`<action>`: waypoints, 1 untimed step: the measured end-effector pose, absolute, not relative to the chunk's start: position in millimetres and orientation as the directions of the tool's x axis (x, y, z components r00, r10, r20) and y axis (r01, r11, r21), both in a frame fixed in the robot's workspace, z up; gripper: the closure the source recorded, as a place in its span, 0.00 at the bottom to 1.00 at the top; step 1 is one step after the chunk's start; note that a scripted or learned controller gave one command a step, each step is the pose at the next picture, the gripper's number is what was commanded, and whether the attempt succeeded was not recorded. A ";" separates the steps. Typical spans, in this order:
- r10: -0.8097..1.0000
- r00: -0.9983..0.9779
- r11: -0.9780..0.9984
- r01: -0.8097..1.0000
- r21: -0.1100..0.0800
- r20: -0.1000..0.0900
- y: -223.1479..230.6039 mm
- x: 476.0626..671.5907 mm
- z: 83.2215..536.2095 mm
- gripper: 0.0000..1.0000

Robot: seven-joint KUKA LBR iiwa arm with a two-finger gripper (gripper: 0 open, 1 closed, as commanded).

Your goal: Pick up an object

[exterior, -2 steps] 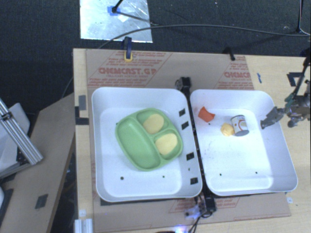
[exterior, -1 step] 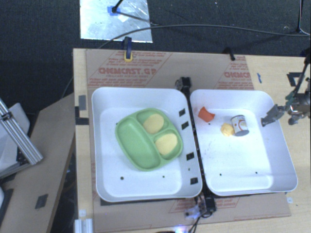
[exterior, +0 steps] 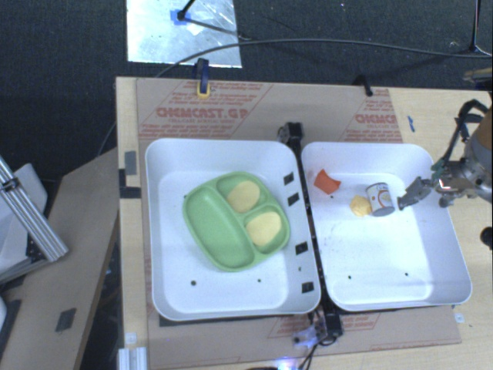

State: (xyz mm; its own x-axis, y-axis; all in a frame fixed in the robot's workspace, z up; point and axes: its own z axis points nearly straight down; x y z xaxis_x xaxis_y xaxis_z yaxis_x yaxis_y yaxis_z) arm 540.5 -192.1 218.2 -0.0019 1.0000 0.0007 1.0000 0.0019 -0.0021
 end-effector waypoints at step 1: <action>1.000 -0.001 0.001 1.000 -0.002 0.000 -194.4 541.8 176.1 0.00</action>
